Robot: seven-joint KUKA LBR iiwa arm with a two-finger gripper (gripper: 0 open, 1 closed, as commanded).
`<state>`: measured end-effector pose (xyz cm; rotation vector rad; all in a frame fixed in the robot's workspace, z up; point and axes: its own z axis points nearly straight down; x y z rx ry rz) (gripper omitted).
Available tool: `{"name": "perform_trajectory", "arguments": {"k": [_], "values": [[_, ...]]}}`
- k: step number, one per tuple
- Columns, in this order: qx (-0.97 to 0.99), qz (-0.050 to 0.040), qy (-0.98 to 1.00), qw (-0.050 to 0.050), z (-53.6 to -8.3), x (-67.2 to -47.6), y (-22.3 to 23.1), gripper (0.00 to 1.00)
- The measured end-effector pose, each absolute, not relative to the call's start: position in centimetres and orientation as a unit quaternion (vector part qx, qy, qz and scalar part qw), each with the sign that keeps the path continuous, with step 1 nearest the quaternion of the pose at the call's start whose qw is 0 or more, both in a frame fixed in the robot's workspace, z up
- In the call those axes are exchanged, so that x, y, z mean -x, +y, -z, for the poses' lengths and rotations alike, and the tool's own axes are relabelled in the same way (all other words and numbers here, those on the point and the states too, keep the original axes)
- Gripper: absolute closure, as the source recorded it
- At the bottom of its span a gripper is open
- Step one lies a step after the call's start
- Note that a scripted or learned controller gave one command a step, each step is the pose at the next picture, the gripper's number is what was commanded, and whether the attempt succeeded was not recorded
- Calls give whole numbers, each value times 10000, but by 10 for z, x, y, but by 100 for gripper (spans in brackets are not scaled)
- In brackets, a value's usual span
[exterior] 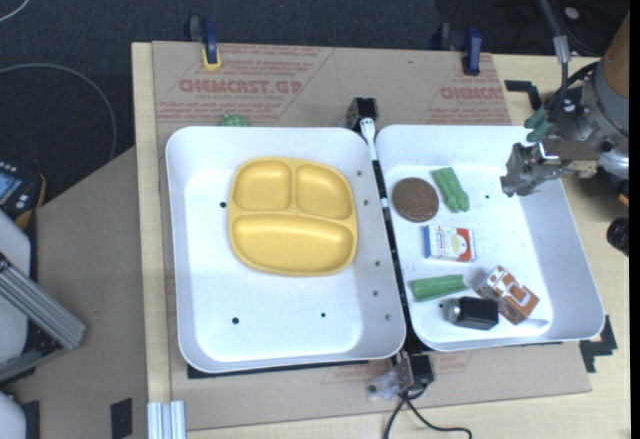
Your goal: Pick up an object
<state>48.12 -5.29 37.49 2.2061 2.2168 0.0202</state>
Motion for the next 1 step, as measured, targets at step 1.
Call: {"name": "perform_trajectory", "arguments": {"k": [1], "values": [[-7092, -14, 7050, 44, -409, -480, -113, 100]]}}
